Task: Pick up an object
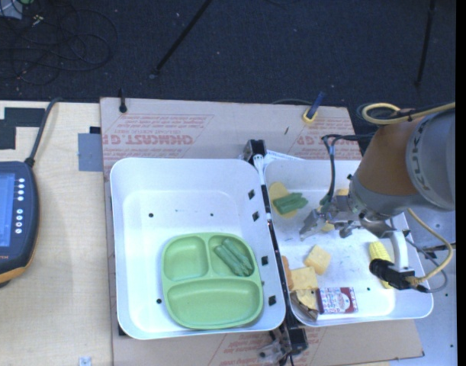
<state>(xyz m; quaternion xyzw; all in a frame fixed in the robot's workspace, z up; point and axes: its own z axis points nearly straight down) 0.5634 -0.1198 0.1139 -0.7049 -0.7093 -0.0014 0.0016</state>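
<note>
My gripper (pixel 322 223) hangs low over the middle of the right bin (pixel 416 308), under the grey arm with its orange band (pixel 385 162). Just left of it lies a green piece on a yellow slab (pixel 287 202). A yellow cube (pixel 318 260) sits a little below the gripper, with a second yellow block (pixel 303 278) beside it. A red and white packet (pixel 336 301) lies at the bin's near edge. A small yellow cob-like item (pixel 378 249) rests to the right, under the wrist. Nothing shows held by the gripper.
The left bin (pixel 141 197) holds a green divided plate (pixel 210 300) with a green pod (pixel 234 257) in its upper right compartment. A tablet (pixel 8 212) lies at the far left of the bench. Cables (pixel 427 254) trail by the arm at right.
</note>
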